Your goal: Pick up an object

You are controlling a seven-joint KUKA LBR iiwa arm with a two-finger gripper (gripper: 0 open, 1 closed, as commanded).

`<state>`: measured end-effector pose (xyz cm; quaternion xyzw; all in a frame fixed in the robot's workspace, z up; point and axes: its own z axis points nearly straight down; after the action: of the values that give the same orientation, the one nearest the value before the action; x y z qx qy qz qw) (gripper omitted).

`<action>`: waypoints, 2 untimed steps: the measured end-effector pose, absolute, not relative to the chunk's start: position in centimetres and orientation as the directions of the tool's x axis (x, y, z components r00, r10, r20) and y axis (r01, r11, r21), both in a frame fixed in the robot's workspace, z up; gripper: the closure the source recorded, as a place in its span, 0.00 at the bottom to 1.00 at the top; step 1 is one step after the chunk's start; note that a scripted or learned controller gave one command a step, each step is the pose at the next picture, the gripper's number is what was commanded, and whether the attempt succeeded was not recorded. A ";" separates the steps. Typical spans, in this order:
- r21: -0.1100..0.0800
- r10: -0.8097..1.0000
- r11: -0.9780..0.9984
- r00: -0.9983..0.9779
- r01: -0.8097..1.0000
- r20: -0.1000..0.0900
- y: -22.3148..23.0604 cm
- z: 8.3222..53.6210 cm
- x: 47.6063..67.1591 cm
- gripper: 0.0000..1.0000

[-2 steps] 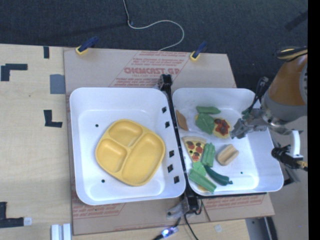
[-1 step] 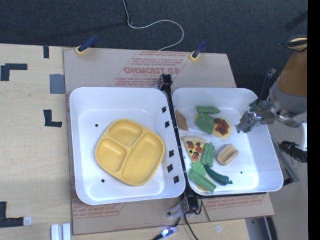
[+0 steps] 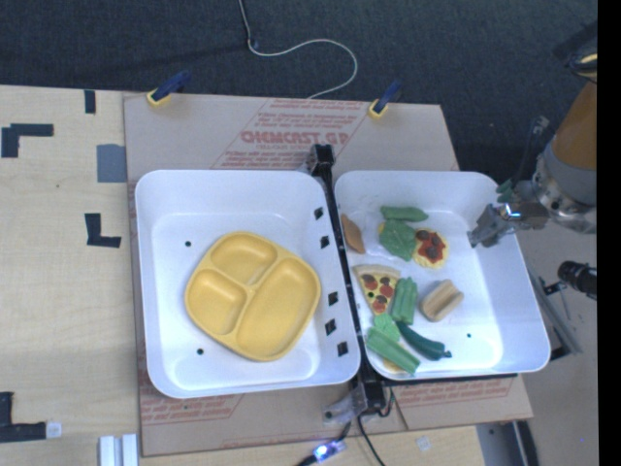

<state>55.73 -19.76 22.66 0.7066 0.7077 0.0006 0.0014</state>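
Wooden bench (image 3: 58,289) under cardboard sheet (image 3: 281,134).

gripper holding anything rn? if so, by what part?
Nothing held. The gripper sits at the right bin's right rim, apart from the toy food.

The arm (image 3: 580,144) is cut off by the right edge, so most of it is not seen. The gripper (image 3: 490,226) is small and dark, and it cannot be told if the jaws are open or closed. The yellowish food (image 3: 386,359) at the front of the right bin (image 3: 519,343) is partly hidden under green pieces (image 3: 392,342), so its kind cannot be told. The white cable (image 3: 291,45) is cut off by the top edge. The worktop (image 3: 58,289) is cut off at the left and bottom.
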 end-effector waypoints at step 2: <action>-0.001 1.000 0.007 -0.007 1.000 0.002 -10.3 21.2 59.1 1.00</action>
<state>59.10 -10.30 21.21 0.7048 0.7094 0.0002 -0.0010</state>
